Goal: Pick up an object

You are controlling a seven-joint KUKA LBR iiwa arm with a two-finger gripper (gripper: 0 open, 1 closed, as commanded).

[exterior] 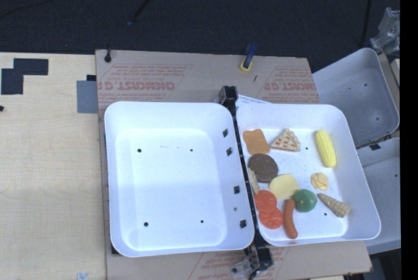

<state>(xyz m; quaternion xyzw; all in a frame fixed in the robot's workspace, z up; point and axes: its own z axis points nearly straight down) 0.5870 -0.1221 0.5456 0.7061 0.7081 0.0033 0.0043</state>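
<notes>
camera view: toy food crowds the right bin, awaiting my pick; my gripper's state i cannot tell.

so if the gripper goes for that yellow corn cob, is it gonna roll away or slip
Probably some of both. The corn cob looks rounded and long, so a sideways nudge could roll it. Its surface looks smooth and plastic, so it may slip. It lies apart from the other toys in the right bin, so access looks easy.
</notes>
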